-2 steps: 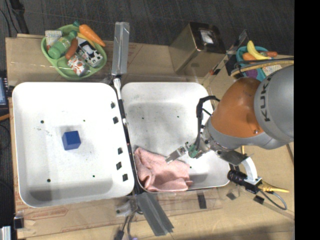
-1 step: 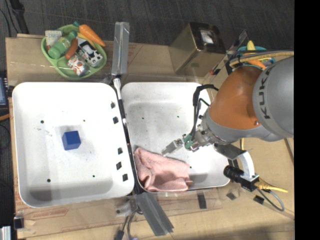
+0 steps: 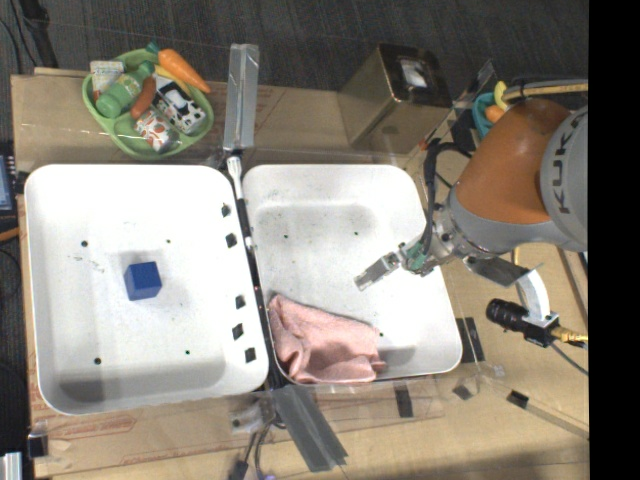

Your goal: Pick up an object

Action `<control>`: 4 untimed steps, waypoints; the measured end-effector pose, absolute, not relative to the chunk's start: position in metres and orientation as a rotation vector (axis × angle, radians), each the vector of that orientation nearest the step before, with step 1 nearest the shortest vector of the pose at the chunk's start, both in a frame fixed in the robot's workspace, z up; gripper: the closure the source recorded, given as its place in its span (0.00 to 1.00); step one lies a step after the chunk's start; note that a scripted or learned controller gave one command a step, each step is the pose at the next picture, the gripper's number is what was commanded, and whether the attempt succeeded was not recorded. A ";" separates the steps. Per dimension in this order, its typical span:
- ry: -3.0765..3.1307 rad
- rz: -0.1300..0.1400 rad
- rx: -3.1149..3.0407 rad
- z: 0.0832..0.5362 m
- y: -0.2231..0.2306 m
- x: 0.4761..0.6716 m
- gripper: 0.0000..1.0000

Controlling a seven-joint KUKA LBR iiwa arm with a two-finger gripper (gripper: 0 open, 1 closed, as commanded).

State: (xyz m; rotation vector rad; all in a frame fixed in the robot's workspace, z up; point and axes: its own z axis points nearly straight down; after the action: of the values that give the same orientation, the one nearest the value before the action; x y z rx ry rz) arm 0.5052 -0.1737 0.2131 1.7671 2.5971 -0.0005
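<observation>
My claw hangs over the right bin, just above and right of the pink cloth; I cannot tell its state at this size, and nothing shows in it. The cloth lies crumpled in that bin's near left corner. A blue cube sits in the left bin, and a green bowl of toy food rests on the worktop behind.

Soft pink cloth lies rumpled in a smooth white plastic bin; the blue block looks matt.
</observation>
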 end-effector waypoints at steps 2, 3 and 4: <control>2.614 -0.002 1.750 0.101 -0.102 0.493 1.00; 2.550 -0.001 1.836 0.233 -0.078 0.577 1.00; 2.551 -0.001 1.835 0.233 -0.077 0.577 0.00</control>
State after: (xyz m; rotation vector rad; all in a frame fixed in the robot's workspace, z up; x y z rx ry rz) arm 0.5771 -0.0775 0.2333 1.8354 2.5513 -0.0012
